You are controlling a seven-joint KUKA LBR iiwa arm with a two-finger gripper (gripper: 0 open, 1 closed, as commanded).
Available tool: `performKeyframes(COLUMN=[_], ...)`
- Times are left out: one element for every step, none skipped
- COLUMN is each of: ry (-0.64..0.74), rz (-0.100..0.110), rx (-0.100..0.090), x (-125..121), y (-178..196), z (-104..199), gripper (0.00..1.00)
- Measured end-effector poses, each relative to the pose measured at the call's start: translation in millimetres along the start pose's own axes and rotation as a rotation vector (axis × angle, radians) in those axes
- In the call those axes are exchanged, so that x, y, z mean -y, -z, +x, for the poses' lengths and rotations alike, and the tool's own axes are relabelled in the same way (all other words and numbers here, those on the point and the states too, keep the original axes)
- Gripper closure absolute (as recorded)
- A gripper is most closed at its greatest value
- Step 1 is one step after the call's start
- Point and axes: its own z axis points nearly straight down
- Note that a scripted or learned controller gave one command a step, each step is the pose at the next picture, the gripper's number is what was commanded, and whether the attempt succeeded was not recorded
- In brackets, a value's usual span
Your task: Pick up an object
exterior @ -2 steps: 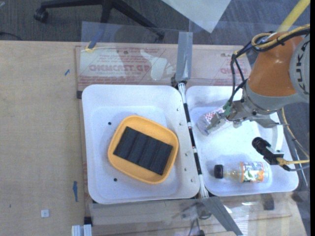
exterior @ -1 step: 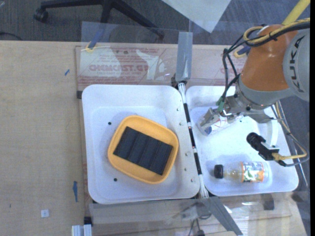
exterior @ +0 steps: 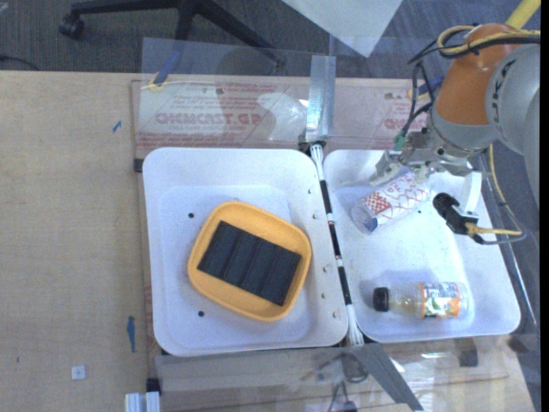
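Gripper (exterior: 410,166) low over the far end of the right bin (exterior: 493,316), right above a red-and-white patterned cup (exterior: 390,202) lying on its side; open or closed, cannot tell. Nearer the front of that bin, a small bottle (exterior: 422,299) with a dark cap, lying flat. Left bin (exterior: 171,187) holding a yellow tray (exterior: 202,247) with a dark ridged insert (exterior: 250,263). Both bins side by side on the counter (exterior: 60,230).
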Motion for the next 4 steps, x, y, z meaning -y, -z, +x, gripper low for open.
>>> performKeyframes(ry=[0.024, 0.165, 0.166, 0.166], rz=[-0.017, 0.018, 0.014, 0.014], rx=[0.008, -0.005, -0.003, -0.002], x=[4.2, -13.9, -15.3, -15.3], y=[-8.4, 47.9, 58.7, 58.6], z=[7.0, 40.9, 40.7, 40.8], gripper=[0.0, 0.0, 1.0, 0.0])
